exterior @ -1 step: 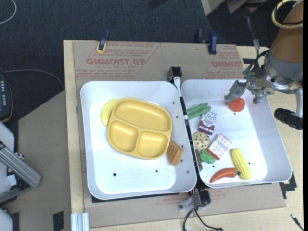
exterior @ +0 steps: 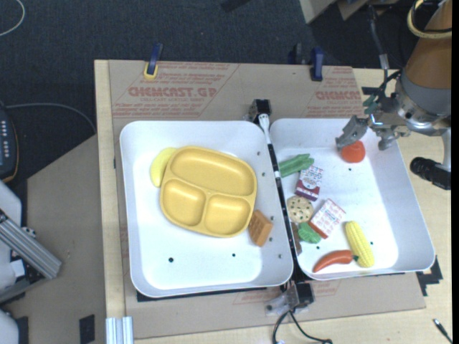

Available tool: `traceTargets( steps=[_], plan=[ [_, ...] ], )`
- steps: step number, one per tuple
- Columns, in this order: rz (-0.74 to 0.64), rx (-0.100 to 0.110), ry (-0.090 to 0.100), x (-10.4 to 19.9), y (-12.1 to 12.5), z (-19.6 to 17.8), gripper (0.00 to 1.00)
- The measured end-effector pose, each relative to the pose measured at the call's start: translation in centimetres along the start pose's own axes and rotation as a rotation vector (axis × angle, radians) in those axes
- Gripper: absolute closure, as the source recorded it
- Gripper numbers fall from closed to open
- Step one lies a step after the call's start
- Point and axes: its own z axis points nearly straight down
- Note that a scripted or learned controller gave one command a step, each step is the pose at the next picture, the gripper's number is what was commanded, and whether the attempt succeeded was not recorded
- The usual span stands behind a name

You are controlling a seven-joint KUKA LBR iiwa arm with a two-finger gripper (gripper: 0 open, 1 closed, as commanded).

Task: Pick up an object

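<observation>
Metal fingers (exterior: 369, 131) spread above round red tomato (exterior: 352, 152); glossy white right bin (exterior: 401, 192)

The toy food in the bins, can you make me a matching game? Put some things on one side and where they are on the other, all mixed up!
Things:
1. yellow divided plate
2. toy corn cob
3. red tomato
4. cookie

Places:
A. under the gripper, at the far end of the right bin
B. in the left bin
C. near front corner of the right bin
D. by the divider, middle of the right bin

Pairs: 1-B, 2-C, 3-A, 4-D
</observation>
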Motion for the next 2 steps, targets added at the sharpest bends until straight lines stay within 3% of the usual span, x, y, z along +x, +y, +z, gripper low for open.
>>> traceTargets(
  steps=[1,2],
  plan=[
    [0.001,0.009,0.002,-0.7,-0.7,5.9,0.00],
    [-0.001,0.006,0.002,-0.6,0.3,11.3,0.00]
  ],
)
